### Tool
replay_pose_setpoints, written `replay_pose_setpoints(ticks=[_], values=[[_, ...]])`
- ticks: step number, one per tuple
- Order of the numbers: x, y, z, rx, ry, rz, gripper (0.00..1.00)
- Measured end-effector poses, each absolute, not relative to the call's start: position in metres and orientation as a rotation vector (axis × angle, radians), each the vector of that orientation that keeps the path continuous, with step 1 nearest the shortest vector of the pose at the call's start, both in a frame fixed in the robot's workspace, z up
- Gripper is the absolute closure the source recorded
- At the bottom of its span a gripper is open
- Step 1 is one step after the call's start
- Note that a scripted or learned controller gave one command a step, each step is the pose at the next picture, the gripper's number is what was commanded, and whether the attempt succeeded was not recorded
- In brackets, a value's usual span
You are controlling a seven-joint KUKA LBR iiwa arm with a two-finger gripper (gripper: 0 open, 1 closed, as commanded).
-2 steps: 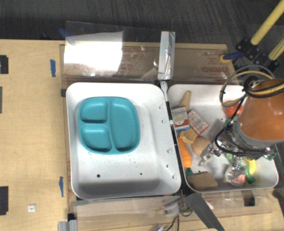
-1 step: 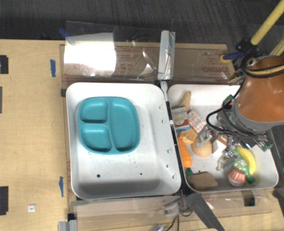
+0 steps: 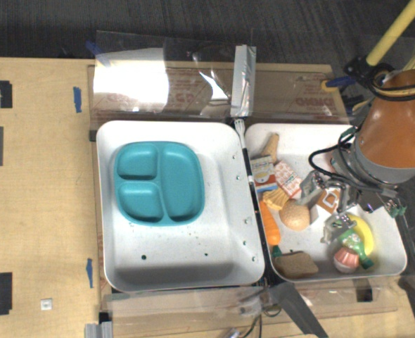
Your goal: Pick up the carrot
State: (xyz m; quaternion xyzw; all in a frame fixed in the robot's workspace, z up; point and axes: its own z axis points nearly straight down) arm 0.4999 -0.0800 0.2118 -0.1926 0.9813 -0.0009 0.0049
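dark floor runs along the top, and below it a pale wooden bench (image 3: 32, 189) bears two shallow white bins side by side, with clear plastic sheeting (image 3: 186, 83) taped behind them.

the carrot (image 3: 271, 224) lies in the right bin (image 3: 394, 263), close against its left wall, orange with a green end pointing toward the near edge. just beside it on the right sits a round tan bun-like piece (image 3: 296, 217), and at its lower end a brown flat piece (image 3: 297, 263). above it lie a small cluster of printed packets (image 3: 281, 178) and a tan wedge (image 3: 271, 145). further right are a yellow banana (image 3: 366, 234) and a pink and green toy (image 3: 347, 255).

the gripper (image 3: 337, 199) hangs over the middle of the right bin, well apart from the carrot, near the banana; whether its claw is wide or narrow cannot be told among the cables. the orange band of the arm (image 3: 397, 129) fills the upper right.

the left bin (image 3: 123, 259) holds a teal divided plate (image 3: 160, 182).
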Motion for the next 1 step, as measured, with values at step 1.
replay_pose_setpoints(ticks=[1], values=[[0.5051, -0.0666, 0.1847, -0.126, 3.138, 0.001, 0.00]])
